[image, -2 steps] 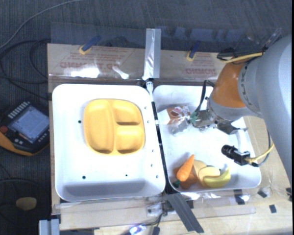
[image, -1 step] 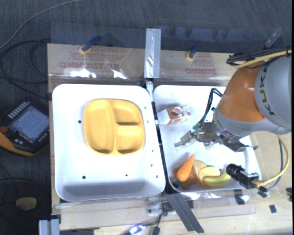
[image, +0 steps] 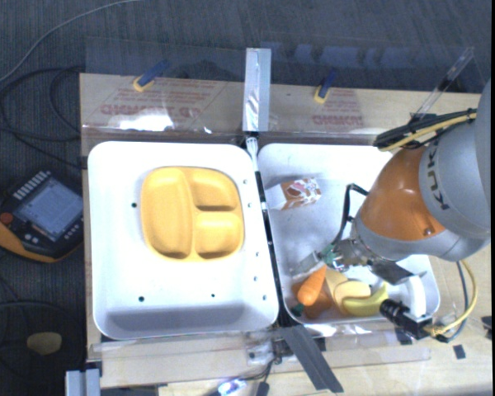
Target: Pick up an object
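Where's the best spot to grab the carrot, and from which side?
Probably the carrot mid-body, coming from above with fingers across its width. It lies tilted along the right bin's near wall, with the banana close on its right, so its upper-left flank looks freest.

Worked in a robotics lab: my bench (image: 445, 106) held two white bins (image: 107, 221); teach pendant (image: 35, 214) and cables (image: 33, 81) lay at frame left.

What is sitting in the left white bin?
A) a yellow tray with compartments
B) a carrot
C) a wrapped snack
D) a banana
A: the yellow tray with divided compartments lies in the left bin; the carrot and banana lie in the right bin.
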